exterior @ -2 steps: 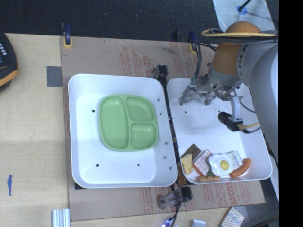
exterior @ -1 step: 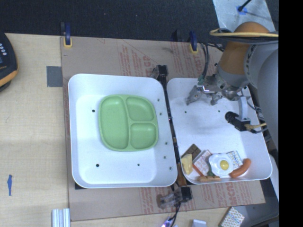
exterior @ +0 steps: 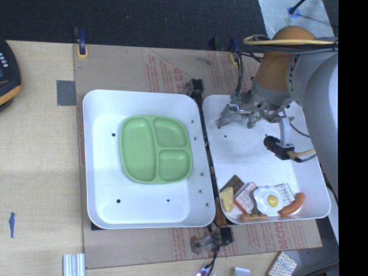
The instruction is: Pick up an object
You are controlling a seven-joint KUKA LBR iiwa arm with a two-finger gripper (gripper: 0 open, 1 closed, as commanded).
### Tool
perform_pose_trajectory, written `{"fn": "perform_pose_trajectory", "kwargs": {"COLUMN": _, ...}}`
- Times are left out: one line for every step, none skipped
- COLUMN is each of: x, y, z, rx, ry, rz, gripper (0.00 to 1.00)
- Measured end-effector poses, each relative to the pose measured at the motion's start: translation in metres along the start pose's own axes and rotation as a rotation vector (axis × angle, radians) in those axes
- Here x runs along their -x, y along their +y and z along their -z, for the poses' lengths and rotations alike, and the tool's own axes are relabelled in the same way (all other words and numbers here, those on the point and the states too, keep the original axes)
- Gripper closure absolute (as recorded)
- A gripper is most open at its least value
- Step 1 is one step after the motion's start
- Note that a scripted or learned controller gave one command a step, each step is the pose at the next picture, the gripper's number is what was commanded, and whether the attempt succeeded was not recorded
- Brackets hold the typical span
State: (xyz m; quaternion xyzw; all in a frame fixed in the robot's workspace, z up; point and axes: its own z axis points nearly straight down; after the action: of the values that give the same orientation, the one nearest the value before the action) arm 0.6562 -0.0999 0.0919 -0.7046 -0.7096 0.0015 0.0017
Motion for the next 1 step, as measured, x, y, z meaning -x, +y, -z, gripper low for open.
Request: {"fn": "perform_pose_trajectory", "kwargs": {"x": 0.0152, "y": 0.0007, "z": 0.0539, "rx": 0.007, "ry": -0.001, "rz": -0.005, "gripper": 0.00}}
